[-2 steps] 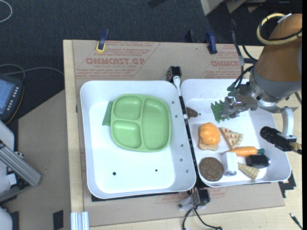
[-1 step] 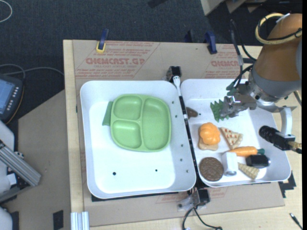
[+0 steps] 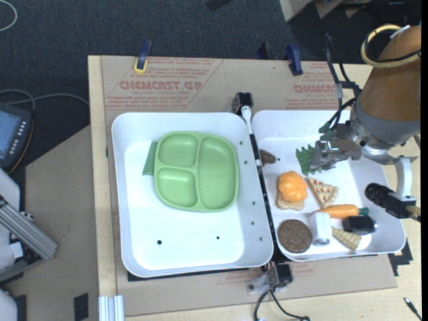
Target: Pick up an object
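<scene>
Green leafy toy (image 3: 308, 158) near right bin's (image 3: 381, 246) back, just left of the gripper (image 3: 326, 154). Jaw state: cannot tell. Approach stage, by the look of it; nothing lifted. Next: settle over the toy, clamp, raise. Pepper (image 3: 291, 187), waffle (image 3: 323, 192), carrot (image 3: 340, 211) just in front.

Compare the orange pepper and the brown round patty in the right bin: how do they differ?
The pepper is orange and bulging with lobes, while the patty is dark brown and a flat disc. The pepper lies near the middle of the right bin, and the patty lies below it in the picture, at the near rim. Both sit on the bin's left side, close to the divider.
</scene>
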Tool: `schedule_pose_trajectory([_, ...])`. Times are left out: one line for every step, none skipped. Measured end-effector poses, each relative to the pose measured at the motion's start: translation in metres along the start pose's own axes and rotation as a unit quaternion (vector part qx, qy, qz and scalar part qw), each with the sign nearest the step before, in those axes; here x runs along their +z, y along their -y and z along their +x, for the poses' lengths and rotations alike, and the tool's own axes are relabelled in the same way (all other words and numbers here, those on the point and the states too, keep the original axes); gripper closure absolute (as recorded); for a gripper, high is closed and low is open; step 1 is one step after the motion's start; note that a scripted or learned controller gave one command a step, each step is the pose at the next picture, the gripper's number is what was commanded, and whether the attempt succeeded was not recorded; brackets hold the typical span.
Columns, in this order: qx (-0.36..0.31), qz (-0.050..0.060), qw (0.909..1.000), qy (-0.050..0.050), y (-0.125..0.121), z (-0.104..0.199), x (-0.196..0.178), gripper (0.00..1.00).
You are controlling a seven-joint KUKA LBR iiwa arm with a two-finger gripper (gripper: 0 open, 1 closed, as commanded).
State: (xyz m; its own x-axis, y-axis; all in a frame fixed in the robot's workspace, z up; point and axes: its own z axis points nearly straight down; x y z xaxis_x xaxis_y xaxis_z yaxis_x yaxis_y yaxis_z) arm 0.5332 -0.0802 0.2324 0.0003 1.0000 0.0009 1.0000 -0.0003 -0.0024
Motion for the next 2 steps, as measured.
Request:
schedule_pose_trajectory([-0.001, -0.002, 1.0, 0.001, -0.0171, 0.0028, 0.0085, 1.0])
schedule_pose_trajectory([0.0, -0.003, 1.0, 0.001, -0.0134, 0.0006, -0.0009, 1.0])
